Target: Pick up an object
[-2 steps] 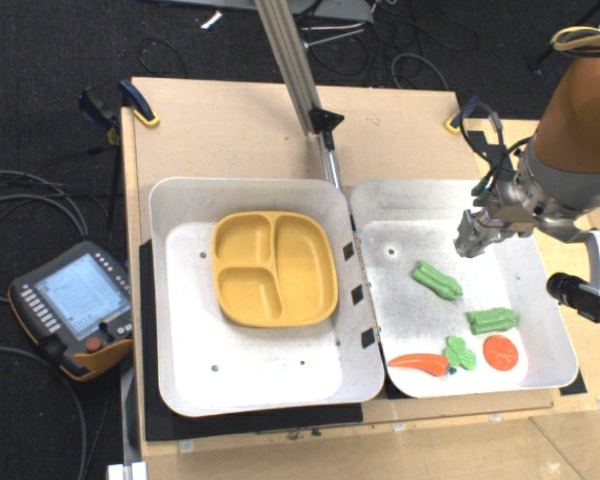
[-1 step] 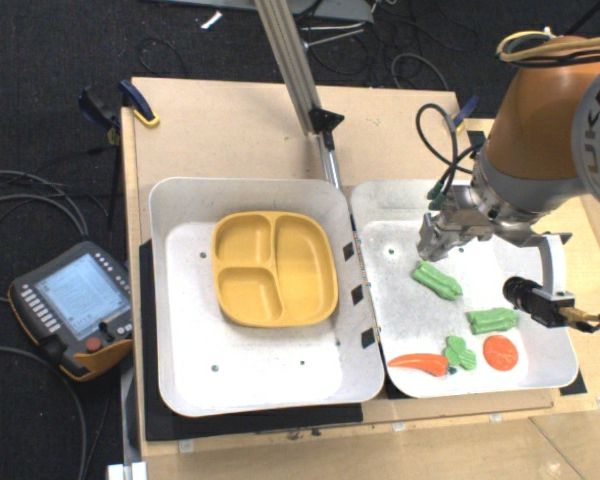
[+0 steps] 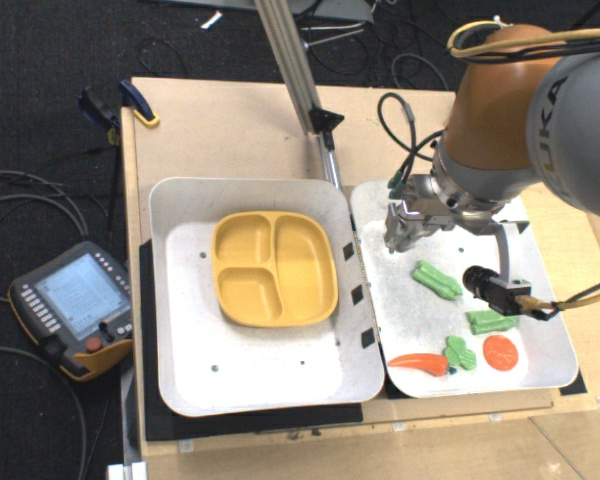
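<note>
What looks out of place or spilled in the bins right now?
Nothing stands out. The yellow divided plate lies flat in the left bin; the green pieces, carrot and tomato slice sit loose inside the right bin.

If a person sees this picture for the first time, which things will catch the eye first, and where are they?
The yellow divided plate stands out most, lying in the middle of the left bin. Next comes the big grey and orange arm reaching in from the right, with its gripper low over the far left part of the right bin. Near that bin's front edge lie small bright toys: green pieces, an orange carrot and a red slice.
</note>
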`<act>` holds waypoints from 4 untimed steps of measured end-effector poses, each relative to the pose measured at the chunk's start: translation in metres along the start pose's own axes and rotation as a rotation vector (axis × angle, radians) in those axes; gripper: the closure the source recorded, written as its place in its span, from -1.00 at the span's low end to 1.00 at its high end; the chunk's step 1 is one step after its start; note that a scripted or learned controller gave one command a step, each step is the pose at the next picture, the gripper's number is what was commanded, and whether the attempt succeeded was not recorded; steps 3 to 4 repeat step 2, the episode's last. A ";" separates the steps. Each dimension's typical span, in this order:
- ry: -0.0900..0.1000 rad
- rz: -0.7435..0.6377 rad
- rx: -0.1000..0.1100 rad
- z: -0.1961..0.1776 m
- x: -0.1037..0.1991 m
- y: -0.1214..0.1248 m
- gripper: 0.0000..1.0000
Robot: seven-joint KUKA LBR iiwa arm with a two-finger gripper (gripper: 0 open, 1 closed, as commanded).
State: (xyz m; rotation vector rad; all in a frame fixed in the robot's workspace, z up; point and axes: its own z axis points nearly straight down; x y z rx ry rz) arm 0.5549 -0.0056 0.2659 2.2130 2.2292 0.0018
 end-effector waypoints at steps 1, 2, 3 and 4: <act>0.001 -0.001 0.002 0.007 0.054 0.003 1.00; 0.000 0.000 0.004 0.032 0.102 0.016 1.00; 0.000 0.000 0.004 0.032 0.102 0.016 1.00; 0.000 0.000 0.004 0.032 0.102 0.016 1.00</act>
